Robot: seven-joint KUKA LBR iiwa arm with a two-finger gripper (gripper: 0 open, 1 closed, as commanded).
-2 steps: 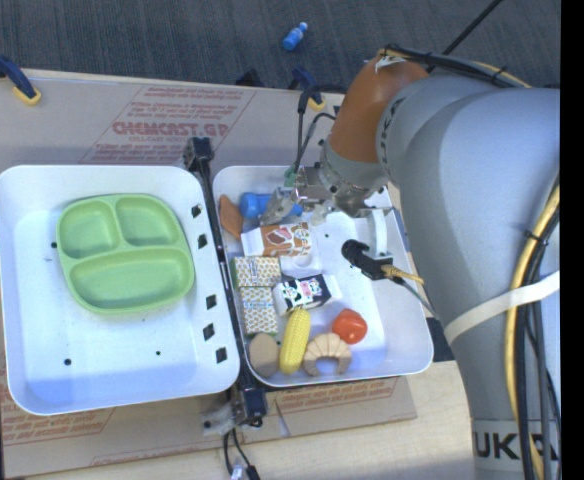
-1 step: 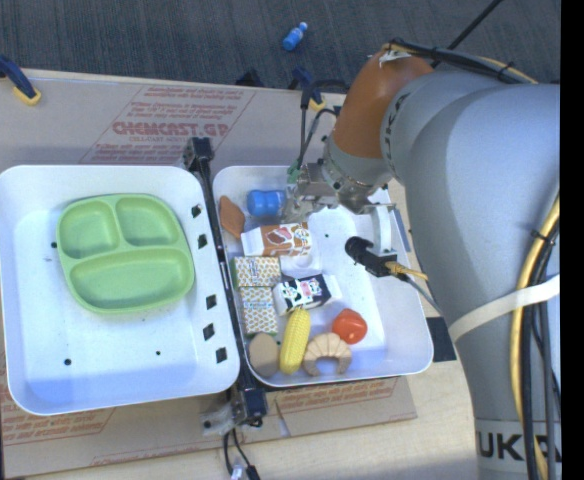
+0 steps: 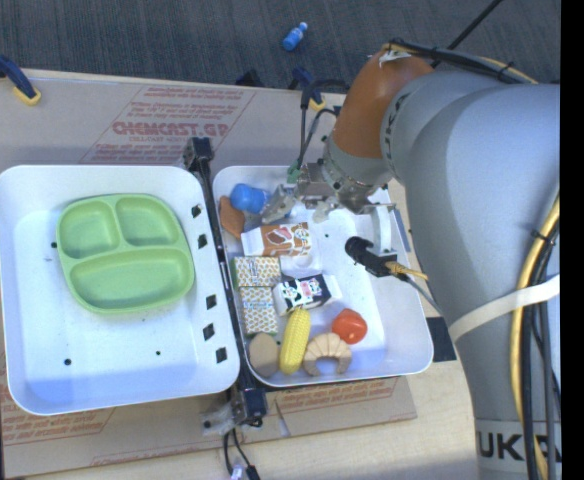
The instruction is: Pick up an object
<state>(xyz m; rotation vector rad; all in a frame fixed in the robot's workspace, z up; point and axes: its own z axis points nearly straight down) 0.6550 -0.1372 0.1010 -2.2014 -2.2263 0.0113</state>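
I see my gripper (image 3: 307, 196) low over the far end of the right bin (image 3: 412, 340), near the blue ball (image 3: 247, 199); whether it is apart or together I cannot tell. The ball lies against the bin's far left corner, just beside a brown carton (image 3: 285, 238); I judge it light, smooth and likely to roll, so I would take it across its middle. Closer to me lie a corn cob (image 3: 295, 338), a tomato (image 3: 349, 325) and a croissant (image 3: 328, 352). The left bin (image 3: 22, 298) holds a green plate (image 3: 124, 252).
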